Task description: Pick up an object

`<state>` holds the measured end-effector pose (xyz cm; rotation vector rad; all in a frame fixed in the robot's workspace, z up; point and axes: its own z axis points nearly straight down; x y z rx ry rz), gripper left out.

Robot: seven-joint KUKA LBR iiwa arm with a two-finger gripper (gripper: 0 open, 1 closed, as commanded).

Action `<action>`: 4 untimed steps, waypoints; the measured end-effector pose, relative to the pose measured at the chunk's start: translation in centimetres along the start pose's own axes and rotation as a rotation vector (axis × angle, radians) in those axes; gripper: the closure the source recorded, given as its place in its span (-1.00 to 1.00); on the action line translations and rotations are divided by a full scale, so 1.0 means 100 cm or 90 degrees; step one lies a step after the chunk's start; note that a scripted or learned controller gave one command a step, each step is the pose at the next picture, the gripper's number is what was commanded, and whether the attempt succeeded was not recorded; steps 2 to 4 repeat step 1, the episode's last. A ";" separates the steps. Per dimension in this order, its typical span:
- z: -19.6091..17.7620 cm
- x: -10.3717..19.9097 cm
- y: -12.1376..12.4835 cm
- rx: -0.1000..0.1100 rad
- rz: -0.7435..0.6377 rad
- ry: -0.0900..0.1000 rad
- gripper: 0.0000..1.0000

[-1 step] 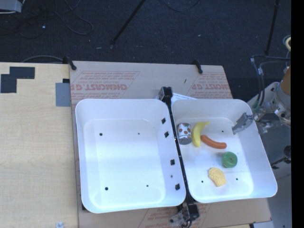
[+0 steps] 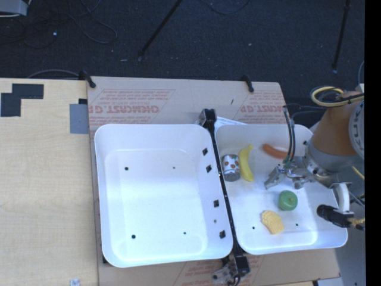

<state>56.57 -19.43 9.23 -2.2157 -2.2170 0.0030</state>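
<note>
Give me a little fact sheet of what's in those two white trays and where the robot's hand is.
left bin: white, shallow
right bin: holds five things
banana: yellow, near the divider
can: silver, lying beside the banana
orange piece: at the far side
green ball: just below the gripper
yellow piece: near the front
gripper: low over the right bin, above the green ball; nothing seen between its fingers
</note>
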 end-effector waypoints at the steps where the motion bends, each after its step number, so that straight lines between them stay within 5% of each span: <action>1: 0.004 0.035 -0.074 0.002 0.001 0.001 -1.00; 4: 0.004 0.035 -0.074 0.002 0.001 0.001 -1.00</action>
